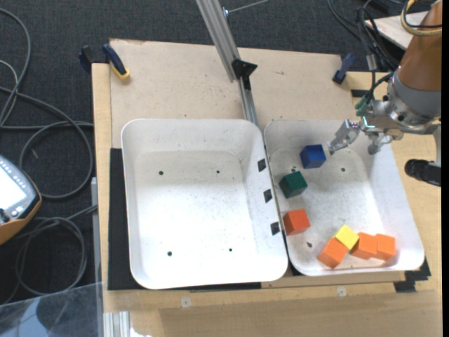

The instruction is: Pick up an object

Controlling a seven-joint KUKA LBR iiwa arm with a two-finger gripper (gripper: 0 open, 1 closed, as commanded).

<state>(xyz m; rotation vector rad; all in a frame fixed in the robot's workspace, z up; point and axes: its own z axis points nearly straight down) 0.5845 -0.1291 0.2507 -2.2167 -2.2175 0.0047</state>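
Note:
My gripper (359, 137) hangs over the far right part of the right bin (393, 188), fingers spread apart with nothing between them. A blue cube (313, 156) lies just left of and below it. A dark green cube (294, 184) sits nearer the bin's left wall, and a red-orange cube (297, 221) lies below that. Near the front rim a yellow cube (346, 236) rests among three orange blocks (365, 246).
The left bin (140, 209) lies beside the right one. A slanted metal rail (223, 34) crosses the bench behind the bins. Blue clamps (116, 60) grip the board's far corners. Cables trail over the floor at left.

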